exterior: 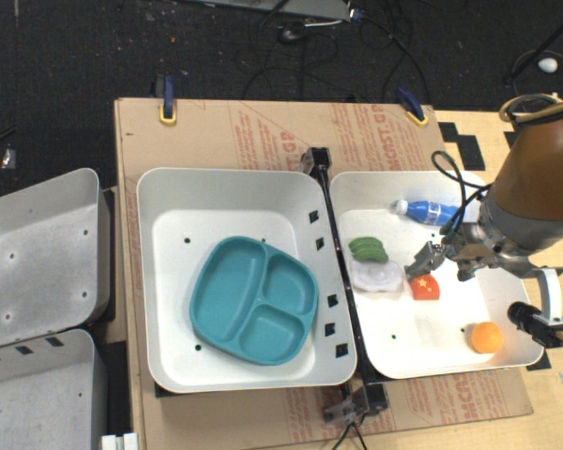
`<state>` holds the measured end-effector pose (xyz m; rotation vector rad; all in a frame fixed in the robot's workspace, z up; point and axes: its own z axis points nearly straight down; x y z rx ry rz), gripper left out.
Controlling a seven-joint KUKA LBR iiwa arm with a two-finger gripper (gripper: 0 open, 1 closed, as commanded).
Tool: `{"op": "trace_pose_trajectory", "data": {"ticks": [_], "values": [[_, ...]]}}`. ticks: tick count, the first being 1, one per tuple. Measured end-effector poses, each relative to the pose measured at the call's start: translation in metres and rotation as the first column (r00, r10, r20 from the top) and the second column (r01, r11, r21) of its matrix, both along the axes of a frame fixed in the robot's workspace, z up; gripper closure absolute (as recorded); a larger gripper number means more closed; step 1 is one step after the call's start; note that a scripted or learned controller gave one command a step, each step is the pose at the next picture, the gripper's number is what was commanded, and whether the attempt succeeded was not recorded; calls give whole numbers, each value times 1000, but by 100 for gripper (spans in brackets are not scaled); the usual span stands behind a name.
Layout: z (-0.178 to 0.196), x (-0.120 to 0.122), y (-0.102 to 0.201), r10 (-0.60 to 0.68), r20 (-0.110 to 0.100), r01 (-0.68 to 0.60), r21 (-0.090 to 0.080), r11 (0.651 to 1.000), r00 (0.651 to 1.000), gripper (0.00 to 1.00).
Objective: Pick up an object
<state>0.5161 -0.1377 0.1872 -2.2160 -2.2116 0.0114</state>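
On the desk (225,129) two white bins stood side by side. The left bin (159,251) carried a teal divided plate (254,300), lying flat a little toward its near right part. In the right bin (507,354) several small things lay apart from each other. Nearest to the wall between the bins was a green object (367,247), and just below it, touching it or nearly so, a pale crumpled piece (375,277). More to the right lay a red object (425,289), and behind it, near the far wall, a blue and white bottle (426,212) on its side. An orange ball (486,337) rested near the front right corner. The gripper (430,260) hung just above the red object, with the arm (535,190) coming in from the right. I could not tell whether its fingers were wide or narrow, and nothing showed between them.
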Motion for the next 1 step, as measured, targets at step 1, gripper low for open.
{"op": "trace_pose_trajectory", "data": {"ticks": [1], "values": [[6,3,0,3,11,-3,-2,1000,1000,0]]}}
